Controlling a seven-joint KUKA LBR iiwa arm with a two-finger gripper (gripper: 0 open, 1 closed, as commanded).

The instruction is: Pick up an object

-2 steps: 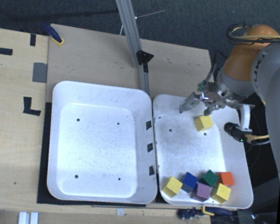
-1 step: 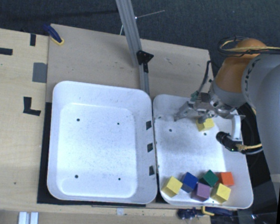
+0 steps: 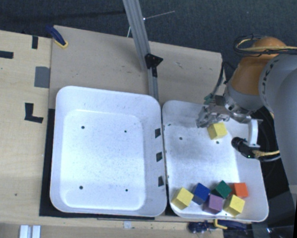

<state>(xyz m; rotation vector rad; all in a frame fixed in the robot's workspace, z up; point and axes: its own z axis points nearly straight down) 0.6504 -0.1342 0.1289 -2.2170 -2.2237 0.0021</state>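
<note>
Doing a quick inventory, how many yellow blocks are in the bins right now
3. One yellow block lies by the gripper in the right bin; two sit in the near cluster, at its left end and right end. More may be hidden.

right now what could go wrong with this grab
The yellow block by the gripper sits tilted near the right bin's back edge, so it may slip or be nudged away. If the arm heads for the cluster instead, the blue block and its neighbours touch, leaving the fingers little room.
</note>
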